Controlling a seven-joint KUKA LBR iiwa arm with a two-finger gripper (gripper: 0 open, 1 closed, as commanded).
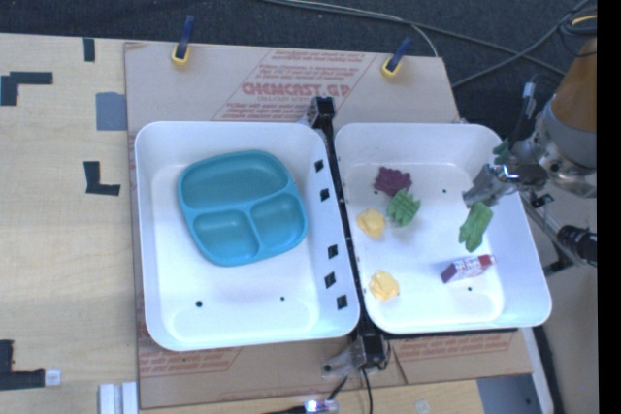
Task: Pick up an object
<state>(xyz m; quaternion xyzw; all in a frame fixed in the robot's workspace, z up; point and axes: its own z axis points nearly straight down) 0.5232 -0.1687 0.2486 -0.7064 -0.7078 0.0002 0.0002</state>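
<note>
- The gripper (488, 192) is seen over the right bin's (505, 301) far right side; whether it is open or closed cannot be told.
- A green toy (475, 226) is seen just below it, touching or nearly touching; a grasp cannot be confirmed.
- A purple-and-white piece (467, 268) lies nearer the front.
- Further left, a purple toy (392, 179), a second green toy (403, 207) and two yellow pieces (372, 223) (383, 285) are scattered.
- A blue divided plate (243, 206) is held in the left bin (160, 305).

Right bin: green toy piece (475, 226) hangs upright right under the hand (488, 181), touching it. Purple-red bar (467, 268) lies flat just below that. Left of the hand: second green piece (403, 207), purple piece (392, 179), two yellow pieces (372, 224) (384, 285).
</note>
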